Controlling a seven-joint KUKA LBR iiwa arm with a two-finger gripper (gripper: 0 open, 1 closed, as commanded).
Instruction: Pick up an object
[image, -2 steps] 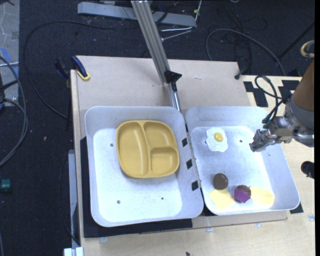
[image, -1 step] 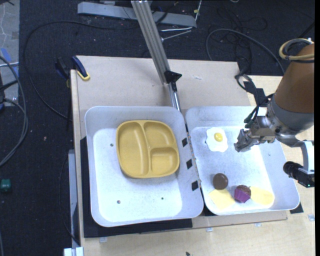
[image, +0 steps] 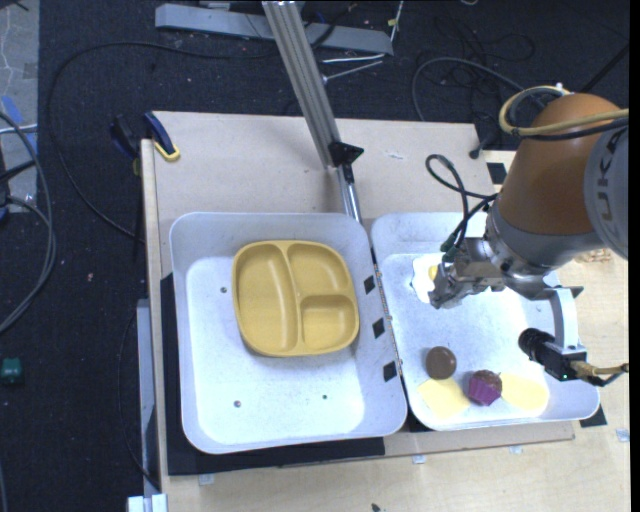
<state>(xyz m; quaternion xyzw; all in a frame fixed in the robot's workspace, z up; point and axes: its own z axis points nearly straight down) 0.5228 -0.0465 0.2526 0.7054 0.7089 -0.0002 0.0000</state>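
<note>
Low over the right bin (image: 400, 250), the gripper (image: 445, 290) hovers near a yellow object (image: 428, 274); its grasp state I cannot tell. Reaching seems underway, and the next move calls for a descent onto that object.

Yellow 3-compartment tray (image: 296, 298) lies in the left bin (image: 200, 400); black cables (image: 80, 190) around.
</note>
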